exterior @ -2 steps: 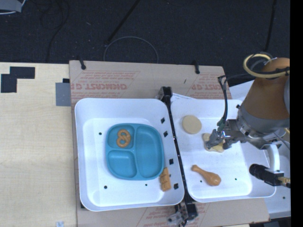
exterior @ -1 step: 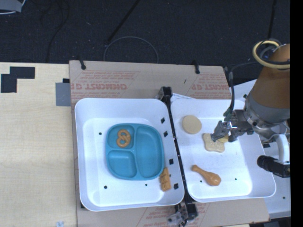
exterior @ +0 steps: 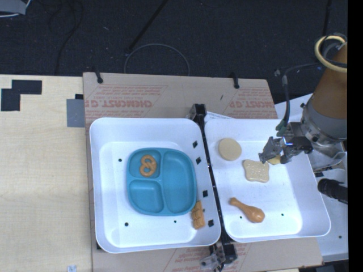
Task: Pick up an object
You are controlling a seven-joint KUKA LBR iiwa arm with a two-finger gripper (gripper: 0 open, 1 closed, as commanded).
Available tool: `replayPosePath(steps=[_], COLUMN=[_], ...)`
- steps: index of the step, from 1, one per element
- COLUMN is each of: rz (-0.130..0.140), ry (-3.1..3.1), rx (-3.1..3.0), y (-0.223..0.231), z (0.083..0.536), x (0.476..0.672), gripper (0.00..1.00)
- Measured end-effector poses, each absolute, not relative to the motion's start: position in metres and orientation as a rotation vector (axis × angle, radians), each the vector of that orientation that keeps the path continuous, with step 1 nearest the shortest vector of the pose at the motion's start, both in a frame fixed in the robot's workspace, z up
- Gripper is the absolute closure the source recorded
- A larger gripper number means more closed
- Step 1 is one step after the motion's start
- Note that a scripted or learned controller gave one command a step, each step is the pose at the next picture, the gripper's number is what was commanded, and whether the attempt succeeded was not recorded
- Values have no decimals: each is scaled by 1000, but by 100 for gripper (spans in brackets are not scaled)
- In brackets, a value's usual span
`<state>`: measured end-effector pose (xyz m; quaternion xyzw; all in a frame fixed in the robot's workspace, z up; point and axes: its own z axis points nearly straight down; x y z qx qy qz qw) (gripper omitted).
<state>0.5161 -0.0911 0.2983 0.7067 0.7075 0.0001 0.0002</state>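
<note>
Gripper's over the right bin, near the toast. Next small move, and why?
Probably a short shift toward the bread slice, then down onto it. The gripper sits just off that slice's upper right corner, above the right bin, and nothing shows between its fingers. The slice is the nearest item; the round cracker and drumstick lie farther off.

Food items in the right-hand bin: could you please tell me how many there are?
3, perhaps more. A round biscuit lies near the far left, a slice of toast in the middle, and a drumstick toward the near side. Something yellowish beside the gripper may be a fourth.
</note>
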Motion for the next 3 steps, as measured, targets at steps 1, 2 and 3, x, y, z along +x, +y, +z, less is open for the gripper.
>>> replayPosePath(steps=[1, 2, 3], rz=[-4, -4, -5], ry=[2229, 2229, 2231], rx=[2221, 2221, 2220], y=[-37, 11, 64], z=[276, 263, 241], x=[530, 544, 536], gripper=[100, 100, 100])
